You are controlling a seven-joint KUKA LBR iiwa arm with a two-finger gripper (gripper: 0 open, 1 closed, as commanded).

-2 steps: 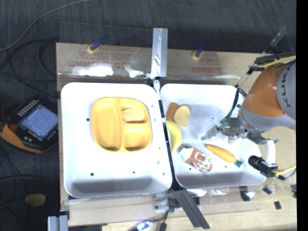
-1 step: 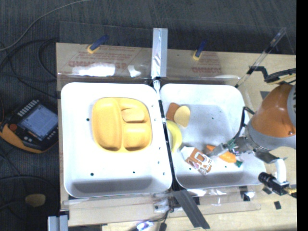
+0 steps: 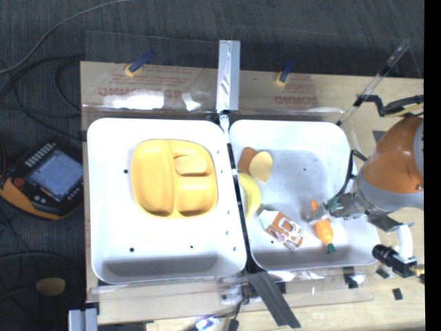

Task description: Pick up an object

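A: Currently, item one: the arm [image 3: 394, 165] is reaching in from the right edge of the frame, and its gripper [image 3: 332, 206] is hanging low over the right bin [image 3: 296, 133], toward that bin's lower right. You are asking whether it is carrying anything?

B: Yes. And how wide is it standing?

A: You are not getting that from me; the tip is small and dark against the bin floor, so I cannot tell how wide it stands, and I am seeing nothing clearly held in it.

B: Item two, candidates?

A: Nearest: an orange carrot-like toy [image 3: 324, 233], lying just below the gripper tip, close but apparently apart. Left of it, a small orange-and-white carton [image 3: 284, 229], tilted. Further left, a yellow banana-like piece [image 3: 250, 193] against the bin's left wall, and a round tan piece [image 3: 260, 164] with a brown one [image 3: 246, 159] at upper left. The left bin [image 3: 110, 254] is holding a yellow divided tray [image 3: 172, 178].

B: Step in hand?

A: You are looking at the approach, by my reading; nothing is lifted yet. The next move is likely calling for a slight shift down-frame onto the carrot toy, then a squeeze across its narrow width. It is lying near the bin's wall, so clearance is looking tight.
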